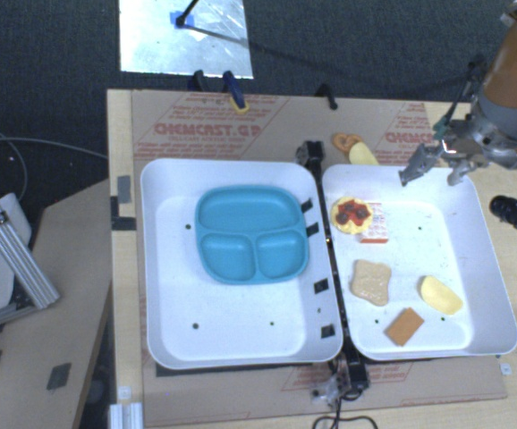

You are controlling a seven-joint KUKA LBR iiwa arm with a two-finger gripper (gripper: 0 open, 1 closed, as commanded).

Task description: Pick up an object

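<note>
1. Nearest candidate: pizza slice toy [354, 214], flat in the right bin [482, 266], upper-left part, partly on a white card [375, 223].
2. It lies down and to the camera's left of the gripper [430, 165].
3. Gripper hangs over the bin's top edge, fingers spread apart, nothing between them; height above the bin is hard to judge.
4. Toast [371, 281], cracker [404, 326] and lemon-like piece [440, 295] sit farther, toward the near edge.
</note>
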